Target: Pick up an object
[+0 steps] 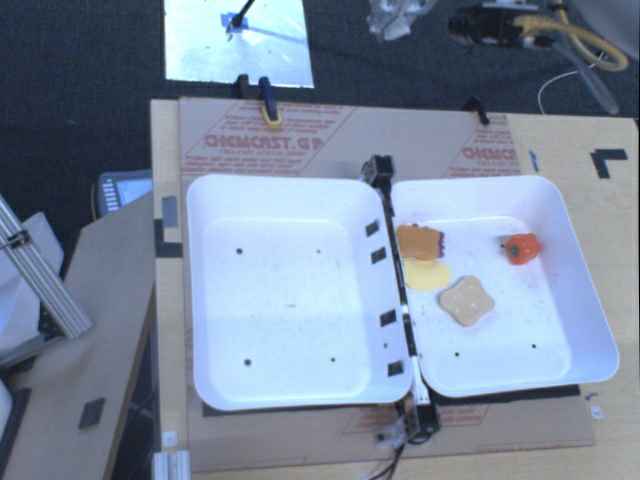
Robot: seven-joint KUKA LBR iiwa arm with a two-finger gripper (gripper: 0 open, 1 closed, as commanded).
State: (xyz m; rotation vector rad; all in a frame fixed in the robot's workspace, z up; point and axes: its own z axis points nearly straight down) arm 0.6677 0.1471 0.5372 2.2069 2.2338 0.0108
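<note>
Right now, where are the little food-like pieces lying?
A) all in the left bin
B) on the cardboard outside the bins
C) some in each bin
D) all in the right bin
D: the orange-brown piece, the yellow piece, the tan piece and the red-orange piece all lie inside the right bin.

The 2 bins, the left bin and the right bin, are plain white with small dark dots; the toast is orange-brown with a purple edge; the yellow piece is pale yellow; the bread slice is beige; the tomato is orange-red; the counter is tan with red lettering.
</note>
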